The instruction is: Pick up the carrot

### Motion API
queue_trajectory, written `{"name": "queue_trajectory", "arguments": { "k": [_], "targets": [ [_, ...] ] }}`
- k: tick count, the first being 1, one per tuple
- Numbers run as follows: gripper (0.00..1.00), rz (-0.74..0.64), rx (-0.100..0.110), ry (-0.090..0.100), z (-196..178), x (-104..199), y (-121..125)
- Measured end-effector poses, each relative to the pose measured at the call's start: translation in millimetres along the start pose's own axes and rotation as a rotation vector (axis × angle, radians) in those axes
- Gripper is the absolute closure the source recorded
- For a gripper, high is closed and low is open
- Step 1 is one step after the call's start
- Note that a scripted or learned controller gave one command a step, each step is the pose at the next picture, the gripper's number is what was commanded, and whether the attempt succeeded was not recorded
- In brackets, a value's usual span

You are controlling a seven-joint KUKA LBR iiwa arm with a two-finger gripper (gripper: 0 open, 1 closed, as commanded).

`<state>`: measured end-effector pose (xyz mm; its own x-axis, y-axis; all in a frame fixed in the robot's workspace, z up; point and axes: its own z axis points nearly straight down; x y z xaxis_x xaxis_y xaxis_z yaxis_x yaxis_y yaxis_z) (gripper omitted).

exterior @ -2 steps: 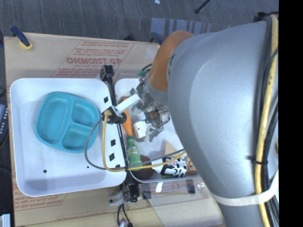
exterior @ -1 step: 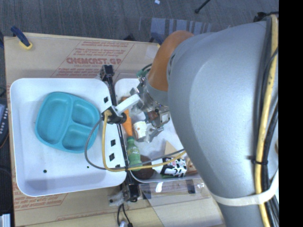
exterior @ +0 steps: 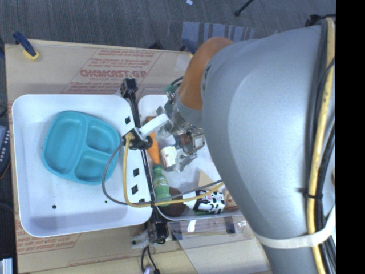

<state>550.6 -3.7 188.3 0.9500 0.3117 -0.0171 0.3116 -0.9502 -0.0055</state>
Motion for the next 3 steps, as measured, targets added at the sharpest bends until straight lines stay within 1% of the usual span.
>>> {"name": "queue_trajectory", "arguments": {
  "k": [1, 2, 3],
  "targets": [
    [0.00, 0.000, 0.000, 0.000, 0, 0, 0],
    [0.00, 0.095, 0.003, -0.003, 1, -20, 7],
    [0.00, 0.095, 0.003, -0.003, 1, -20, 7]
  ]
}}
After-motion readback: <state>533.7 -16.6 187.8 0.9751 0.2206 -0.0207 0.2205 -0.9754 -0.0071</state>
